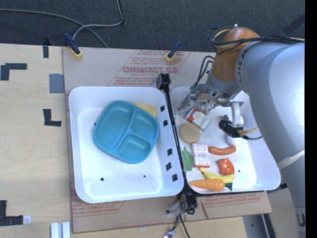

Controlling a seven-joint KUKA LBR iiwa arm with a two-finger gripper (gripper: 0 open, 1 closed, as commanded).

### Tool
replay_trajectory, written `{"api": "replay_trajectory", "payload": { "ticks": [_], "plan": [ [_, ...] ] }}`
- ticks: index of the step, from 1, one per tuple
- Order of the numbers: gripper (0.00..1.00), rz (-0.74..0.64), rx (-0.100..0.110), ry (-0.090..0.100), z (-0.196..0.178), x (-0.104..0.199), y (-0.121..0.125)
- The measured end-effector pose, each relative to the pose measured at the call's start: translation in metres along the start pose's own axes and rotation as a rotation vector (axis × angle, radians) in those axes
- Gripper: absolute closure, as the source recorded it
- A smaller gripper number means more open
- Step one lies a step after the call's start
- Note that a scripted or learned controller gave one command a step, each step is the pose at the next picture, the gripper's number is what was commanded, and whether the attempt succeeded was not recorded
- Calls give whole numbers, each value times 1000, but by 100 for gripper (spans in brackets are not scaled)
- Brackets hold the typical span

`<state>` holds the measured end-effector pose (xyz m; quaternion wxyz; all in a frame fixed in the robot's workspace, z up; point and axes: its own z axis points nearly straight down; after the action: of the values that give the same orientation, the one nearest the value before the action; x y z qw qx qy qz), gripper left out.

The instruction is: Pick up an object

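My gripper [199, 102] hangs low over the back of the right bin [257, 155], just above a small red and white carton [197, 118]. In front of the carton lies a round tan disc [189, 133]. Further forward are a white and red box [200, 155], a red sausage [222, 149], a red tomato piece [226, 166], a yellow banana [214, 175], an orange carrot [207, 184] and a green strip [187, 159]. Nothing is visibly held.
The left bin [89, 182] holds a blue divided plate [127, 131] with a yellow item [147, 110] tucked behind it. A black divider with clips [171, 133] runs between the bins. The grey arm [277, 88] covers the right bin's far right side.
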<state>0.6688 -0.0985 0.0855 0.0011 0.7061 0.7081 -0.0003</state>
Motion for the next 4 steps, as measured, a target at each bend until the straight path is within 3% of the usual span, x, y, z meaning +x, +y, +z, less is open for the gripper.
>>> {"api": "replay_trajectory", "payload": {
  "ticks": [4],
  "plan": [
    [0,1,0,0,0,4,0]
  ]
}}
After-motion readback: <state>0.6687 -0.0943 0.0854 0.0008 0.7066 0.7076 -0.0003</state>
